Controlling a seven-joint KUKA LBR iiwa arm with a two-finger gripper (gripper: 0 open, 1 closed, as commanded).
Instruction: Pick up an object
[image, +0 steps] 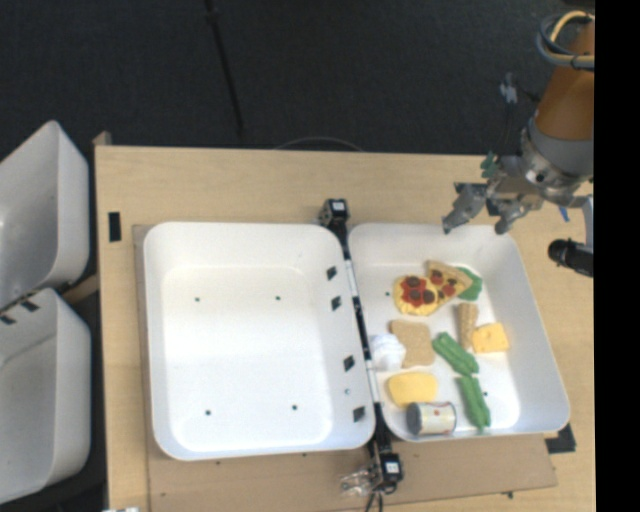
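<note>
Gripper (480, 218) is held open, empty, above the right bin's (535, 330) far rim. Approach step is judged underway. Descent onto the pizza toy (418, 293) is needed next.

the arm's pincer (478, 222) hangs with fingers spread, holding nothing.

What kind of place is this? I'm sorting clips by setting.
Probably a robot lab's grasping bench: two white bins side by side, toy food in the right one, and a gripper above its far edge.
</note>
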